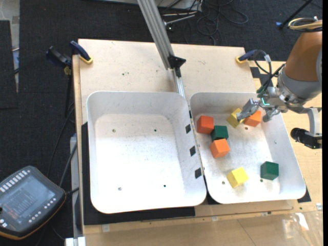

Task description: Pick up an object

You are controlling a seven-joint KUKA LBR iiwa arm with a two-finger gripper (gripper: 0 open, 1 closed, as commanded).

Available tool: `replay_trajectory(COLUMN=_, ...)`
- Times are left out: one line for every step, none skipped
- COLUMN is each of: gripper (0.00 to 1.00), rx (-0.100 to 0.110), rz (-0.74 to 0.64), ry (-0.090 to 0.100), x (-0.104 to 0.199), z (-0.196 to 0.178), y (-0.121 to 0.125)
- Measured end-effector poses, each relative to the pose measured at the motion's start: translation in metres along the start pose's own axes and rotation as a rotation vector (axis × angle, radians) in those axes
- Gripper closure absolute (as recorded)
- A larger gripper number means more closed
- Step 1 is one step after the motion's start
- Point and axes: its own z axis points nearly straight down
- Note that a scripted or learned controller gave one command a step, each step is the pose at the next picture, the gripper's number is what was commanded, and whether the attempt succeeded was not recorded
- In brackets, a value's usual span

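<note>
White right bin [287, 152]: claw [251, 111] near back rim.

A grey handheld pendant [25, 203] lies on dark floor beside the wooden bench [133, 68].

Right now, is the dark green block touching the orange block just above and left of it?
Touching. The camera view shows the green block pressed against the orange block, no white bin floor between them.
</note>
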Motion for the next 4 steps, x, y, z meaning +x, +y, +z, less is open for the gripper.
replay_trajectory(gripper=0.0, rx=-0.002, rz=-0.001, ry=-0.001, x=0.0, z=-0.002, y=0.0)
replay_trajectory(gripper=0.0, rx=0.001, rz=0.002, ry=-0.001, x=-0.005, z=0.06, y=0.001)
replay_trajectory(gripper=0.0, rx=0.0, rz=0.001, ry=-0.001, x=-0.005, z=0.102, y=0.001)
replay_trajectory(gripper=1.0, rx=-0.006, rz=0.002, ry=-0.002, x=-0.005, z=0.089, y=0.002)
